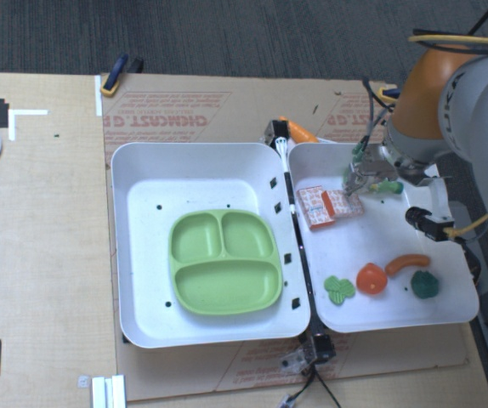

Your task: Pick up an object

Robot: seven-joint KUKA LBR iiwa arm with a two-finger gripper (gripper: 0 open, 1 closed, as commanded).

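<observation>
Snack packet (327, 205), red and white, lies flat in the right bin (456, 313) near its far left corner, its long axis running roughly left to right with a slight tilt. The claw (359, 179) hangs over the packet's right end, touching or just above it; whether it is open or closed I cannot tell. Most of the packet stretches away to the claw's left. Well apart, along the near wall, sit a green leaf toy (339, 289), a tomato (371, 279), a sausage (407, 263) and a dark green piece (425, 285).
</observation>
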